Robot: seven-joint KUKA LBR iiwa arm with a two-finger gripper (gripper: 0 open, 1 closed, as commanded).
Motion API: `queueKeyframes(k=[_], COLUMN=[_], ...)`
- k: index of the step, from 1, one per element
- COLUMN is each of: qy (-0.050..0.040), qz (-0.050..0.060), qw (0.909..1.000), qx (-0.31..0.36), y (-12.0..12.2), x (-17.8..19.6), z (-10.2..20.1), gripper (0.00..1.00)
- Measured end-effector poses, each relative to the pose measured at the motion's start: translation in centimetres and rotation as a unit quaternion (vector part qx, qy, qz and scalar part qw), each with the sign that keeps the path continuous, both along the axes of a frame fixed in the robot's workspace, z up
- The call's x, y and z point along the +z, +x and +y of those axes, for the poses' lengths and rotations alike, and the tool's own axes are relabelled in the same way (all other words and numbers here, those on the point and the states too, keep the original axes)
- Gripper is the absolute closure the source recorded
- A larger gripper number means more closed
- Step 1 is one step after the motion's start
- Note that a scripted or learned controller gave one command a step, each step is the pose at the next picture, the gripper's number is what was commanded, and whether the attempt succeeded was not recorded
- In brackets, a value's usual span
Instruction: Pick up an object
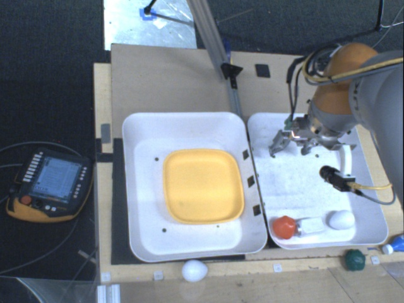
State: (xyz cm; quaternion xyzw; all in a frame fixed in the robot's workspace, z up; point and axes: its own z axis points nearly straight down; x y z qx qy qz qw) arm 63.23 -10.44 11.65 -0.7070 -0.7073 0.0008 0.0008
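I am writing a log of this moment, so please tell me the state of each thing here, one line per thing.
Yellow plate: flat, upright, in the left bin.
Orange ball: resting at the near edge of the right bin.
White egg: resting in the right bin's near corner.
Second white egg: outside the bins, on the bench.
Gripper: above the right bin, holding nothing.

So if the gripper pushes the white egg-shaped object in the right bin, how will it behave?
The white egg-shaped object looks rounded and smooth, so it would probably roll rather than slide. It lies near the right bin's front wall, which may stop it. Its glossy curve could slip from the fingers.
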Motion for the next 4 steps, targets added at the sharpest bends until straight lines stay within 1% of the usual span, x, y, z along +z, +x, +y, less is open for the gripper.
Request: queueKeyframes(k=[1, 2, 3, 4], qy=[-0.0001, -0.0002, -0.0003, -0.0004], qz=[-0.001, -0.002, -0.003, -0.004], qw=[1.0000, 1.0000, 1.0000, 1.0000], qx=[0.000, 0.000, 0.000, 0.000], y=[0.0, 0.1, 0.3, 0.6], x=[-2.7, -1.5, 2.9, 9.2], z=[0.0, 0.0, -0.5, -0.7], gripper=[0.00, 1.00, 1.00, 1.00])
